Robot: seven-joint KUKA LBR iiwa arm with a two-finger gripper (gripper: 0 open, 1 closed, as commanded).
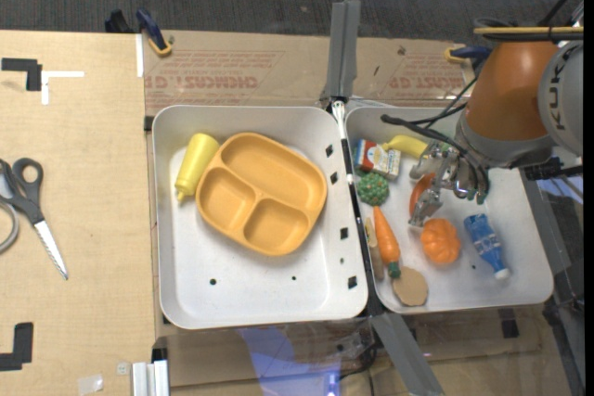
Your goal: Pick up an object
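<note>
Camera view: one gripper (429, 204), finger state impossible to tell, hangs over the right bin (529, 283). Around one orange pumpkin (441, 240): one carrot (386, 236) left, one blue bottle (486, 245) right, one broccoli (373, 189) upper-left, one banana (406, 145) above.

The right bin (531, 285) was crowded: a carrot (386, 236), pumpkin (441, 240), blue bottle (487, 246), broccoli (373, 189), carton (380, 159) and round disc (409, 287) lay close together, with narrow gaps between. The gripper (429, 199) hung among them. In the left bin (176, 292), a yellow tray (262, 193) and bottle (194, 164) filled the upper part; its near floor lay bare.
</note>
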